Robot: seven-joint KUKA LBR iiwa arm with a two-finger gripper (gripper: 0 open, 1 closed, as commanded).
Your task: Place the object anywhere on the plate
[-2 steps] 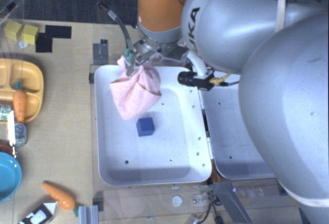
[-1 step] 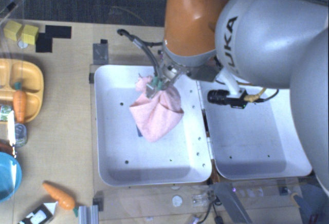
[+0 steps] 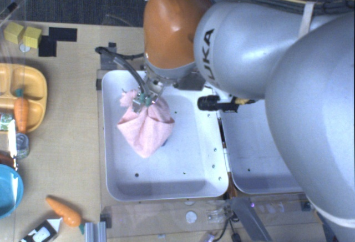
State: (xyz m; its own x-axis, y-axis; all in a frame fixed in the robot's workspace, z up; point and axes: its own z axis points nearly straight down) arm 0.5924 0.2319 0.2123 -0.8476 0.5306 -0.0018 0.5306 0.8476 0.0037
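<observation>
Yellow divided tray sitting at far left with a toy carrot lying on it. Two yellow blocks and black blocks lying farther back. Second carrot lying near bottom left. Blue bowl sitting at left edge.

Grey arm entering from the right and filling the right half of the scene, its orange band uppermost above the wrist. The wrist points steeply downward toward the left, ending in the gripper, whose fingers are closed on gathered pink cloth.
</observation>
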